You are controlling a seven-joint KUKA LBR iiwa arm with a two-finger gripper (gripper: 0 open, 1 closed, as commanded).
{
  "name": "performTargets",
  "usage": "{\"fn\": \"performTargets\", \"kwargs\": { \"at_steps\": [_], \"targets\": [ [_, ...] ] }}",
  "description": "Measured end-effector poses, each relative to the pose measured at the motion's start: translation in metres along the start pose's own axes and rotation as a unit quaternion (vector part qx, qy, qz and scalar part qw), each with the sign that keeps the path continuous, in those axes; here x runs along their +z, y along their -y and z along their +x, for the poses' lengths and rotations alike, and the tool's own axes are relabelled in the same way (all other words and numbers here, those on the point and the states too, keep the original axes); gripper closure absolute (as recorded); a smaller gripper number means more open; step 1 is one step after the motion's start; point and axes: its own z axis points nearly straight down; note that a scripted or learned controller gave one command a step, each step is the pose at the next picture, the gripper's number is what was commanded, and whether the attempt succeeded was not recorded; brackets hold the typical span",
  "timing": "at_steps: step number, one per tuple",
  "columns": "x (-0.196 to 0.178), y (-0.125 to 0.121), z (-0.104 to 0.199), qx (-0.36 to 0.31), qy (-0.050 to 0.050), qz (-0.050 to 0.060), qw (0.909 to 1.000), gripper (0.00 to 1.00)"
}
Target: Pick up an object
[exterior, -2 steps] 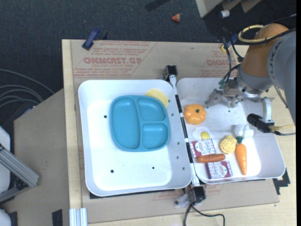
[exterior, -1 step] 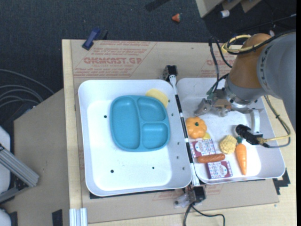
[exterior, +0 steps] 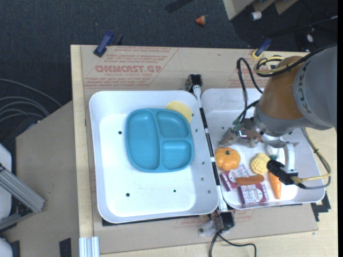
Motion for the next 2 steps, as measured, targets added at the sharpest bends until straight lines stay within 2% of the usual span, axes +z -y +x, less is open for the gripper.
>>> {"fn": "performTargets", "kwargs": {
  "at_steps": [1, 2],
  "targets": [
    [0.0, 0.052, -0.001, 0.0, 0.0, 0.0, 1.0, 0.0],
    [0.0, 0.086, -0.001, 0.0, 0.0, 0.0, 1.0, 0.0]
  ]
}}
